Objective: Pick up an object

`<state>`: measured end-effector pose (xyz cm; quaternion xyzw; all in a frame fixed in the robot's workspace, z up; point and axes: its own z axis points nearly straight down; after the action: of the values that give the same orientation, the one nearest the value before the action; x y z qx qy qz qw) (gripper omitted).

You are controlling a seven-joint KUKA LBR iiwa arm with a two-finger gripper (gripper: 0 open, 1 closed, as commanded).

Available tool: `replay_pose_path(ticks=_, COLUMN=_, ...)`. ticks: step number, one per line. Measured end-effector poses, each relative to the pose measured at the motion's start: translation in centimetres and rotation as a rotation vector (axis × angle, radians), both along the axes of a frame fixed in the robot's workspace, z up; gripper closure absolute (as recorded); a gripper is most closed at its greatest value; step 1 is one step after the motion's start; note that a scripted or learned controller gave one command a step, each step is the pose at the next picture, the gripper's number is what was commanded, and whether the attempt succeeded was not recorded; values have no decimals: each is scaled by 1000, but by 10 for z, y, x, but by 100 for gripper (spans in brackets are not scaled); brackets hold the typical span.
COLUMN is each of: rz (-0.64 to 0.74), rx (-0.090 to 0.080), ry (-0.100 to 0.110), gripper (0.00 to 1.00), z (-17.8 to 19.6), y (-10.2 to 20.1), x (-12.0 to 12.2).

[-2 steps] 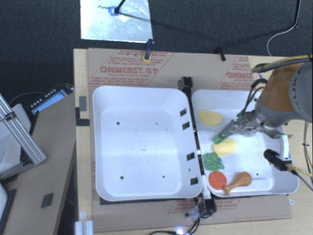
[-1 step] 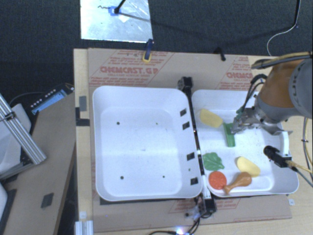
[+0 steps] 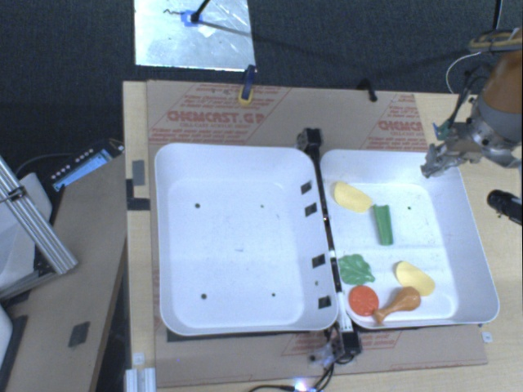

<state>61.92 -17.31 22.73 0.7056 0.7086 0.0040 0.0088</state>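
Tool point(image 3: 431, 167) (grip state unclear) over right bin's point(image 3: 470, 219) far corner, yellow piece point(image 3: 352, 197) well apart.

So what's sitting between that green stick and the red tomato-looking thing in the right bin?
In the camera view, a leafy green piece lies between the green stick and the red round piece, just above the latter.
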Motion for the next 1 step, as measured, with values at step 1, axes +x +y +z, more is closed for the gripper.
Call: replay_pose_path(ticks=1, rz=0, rx=-1, ry=0, gripper=100, z=118, y=-30, x=36)
